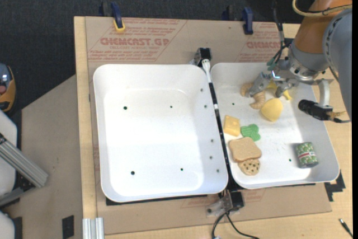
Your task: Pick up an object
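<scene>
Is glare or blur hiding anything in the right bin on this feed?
Camera view: even lighting, and the right bin reads bright white without washing out its toys. The bread slice and green can are sharp enough. Around the gripper the picture is soft and cluttered, so the tan piece beneath it is hard to make out.

**Bench and bins**

A brown board (168, 36) printed with red lettering covers the bench, held at its far edge by two blue-and-yellow clamps (117, 17). Two white bins lie on it side by side, touching: the left bin (112, 137) and the right bin (324, 170), which holds small food items.
</scene>
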Available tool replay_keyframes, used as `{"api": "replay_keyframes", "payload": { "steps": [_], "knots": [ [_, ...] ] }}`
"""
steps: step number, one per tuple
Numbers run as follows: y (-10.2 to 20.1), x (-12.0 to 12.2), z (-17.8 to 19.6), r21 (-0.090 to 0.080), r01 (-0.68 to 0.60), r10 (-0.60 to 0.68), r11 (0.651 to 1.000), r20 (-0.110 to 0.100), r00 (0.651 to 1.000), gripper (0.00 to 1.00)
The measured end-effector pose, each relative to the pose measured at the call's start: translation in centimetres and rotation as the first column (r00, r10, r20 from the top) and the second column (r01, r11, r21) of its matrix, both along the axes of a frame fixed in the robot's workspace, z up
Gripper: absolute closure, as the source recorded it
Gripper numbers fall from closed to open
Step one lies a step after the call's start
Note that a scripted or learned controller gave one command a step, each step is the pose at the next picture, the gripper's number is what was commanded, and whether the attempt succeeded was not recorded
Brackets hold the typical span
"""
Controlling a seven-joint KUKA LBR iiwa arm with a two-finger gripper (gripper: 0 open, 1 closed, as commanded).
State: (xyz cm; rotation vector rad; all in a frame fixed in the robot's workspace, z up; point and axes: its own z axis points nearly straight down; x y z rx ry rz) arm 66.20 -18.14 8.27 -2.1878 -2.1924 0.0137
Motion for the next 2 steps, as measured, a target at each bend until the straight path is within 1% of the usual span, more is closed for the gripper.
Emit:
{"api": "replay_keyframes", "payload": {
  "steps": [1,2],
  "knots": [
    [-1.71,0.00,-0.16,0.007,-0.004,0.004,1.000,0.002,1.000,0.00],
    [-2.54,-0.30,-0.06,0.015,-0.006,0.006,1.000,0.010,1.000,0.00]
  ]
}}
